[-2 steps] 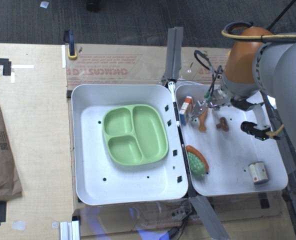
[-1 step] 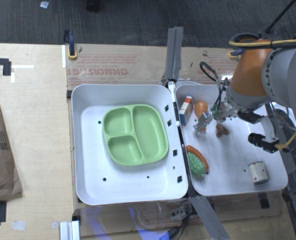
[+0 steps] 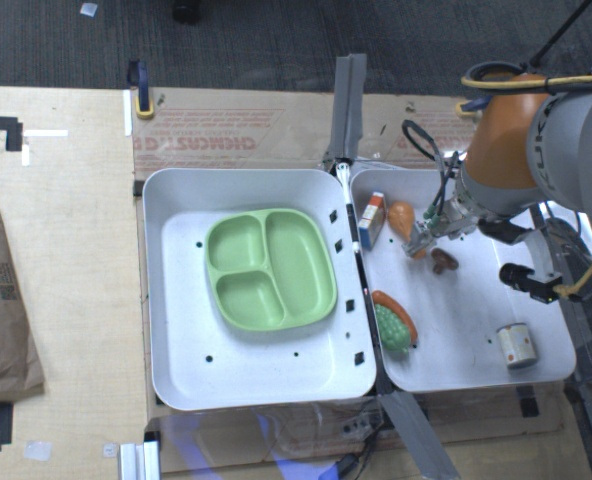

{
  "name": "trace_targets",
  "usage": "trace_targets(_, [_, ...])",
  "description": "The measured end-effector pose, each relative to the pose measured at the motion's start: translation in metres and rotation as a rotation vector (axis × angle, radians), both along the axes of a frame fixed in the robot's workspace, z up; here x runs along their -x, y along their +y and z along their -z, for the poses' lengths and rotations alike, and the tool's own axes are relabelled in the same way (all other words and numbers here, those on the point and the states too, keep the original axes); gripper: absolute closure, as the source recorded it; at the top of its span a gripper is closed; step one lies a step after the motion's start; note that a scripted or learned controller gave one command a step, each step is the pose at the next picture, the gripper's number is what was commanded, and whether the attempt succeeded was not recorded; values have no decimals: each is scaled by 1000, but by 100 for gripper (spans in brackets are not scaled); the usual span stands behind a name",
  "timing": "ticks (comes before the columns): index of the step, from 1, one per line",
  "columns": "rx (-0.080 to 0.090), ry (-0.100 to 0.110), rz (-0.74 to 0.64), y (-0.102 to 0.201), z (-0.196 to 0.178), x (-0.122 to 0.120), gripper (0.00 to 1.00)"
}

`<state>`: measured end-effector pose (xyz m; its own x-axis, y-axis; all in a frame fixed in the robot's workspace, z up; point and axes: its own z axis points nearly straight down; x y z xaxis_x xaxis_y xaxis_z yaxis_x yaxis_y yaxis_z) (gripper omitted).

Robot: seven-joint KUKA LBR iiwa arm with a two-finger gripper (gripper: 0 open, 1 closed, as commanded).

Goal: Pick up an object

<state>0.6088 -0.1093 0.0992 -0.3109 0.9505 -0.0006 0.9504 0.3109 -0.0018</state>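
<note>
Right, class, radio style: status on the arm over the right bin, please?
Pincer low in right bin, fingers unclear. Orange piece and brown piece beside it, nothing seen held. Carton close by at the bin's left wall.

In the right bin [image 3: 476, 353], bare floor lies open through the middle, between the carrot with green top [image 3: 393, 320] near the left wall and the small can [image 3: 517, 345] at the near right. At the far left, a small carton [image 3: 373, 218], an orange piece [image 3: 402, 218] and a brown lump [image 3: 442, 260] crowd together. The left bin [image 3: 176, 268] is mostly taken by a green divided plate [image 3: 271, 268], leaving a strip along its near wall.
</note>
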Motion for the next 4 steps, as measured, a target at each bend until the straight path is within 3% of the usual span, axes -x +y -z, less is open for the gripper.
trace_targets(1, [0,-2,-9,71,-92,-46,100])
trace_targets(2, [1,0,-8,71,-91,-45,0])
trace_targets(3, [0,2,-85,22,-91,53,0])
trace_targets(4, [-1,0,-238,-6,9,56,0])
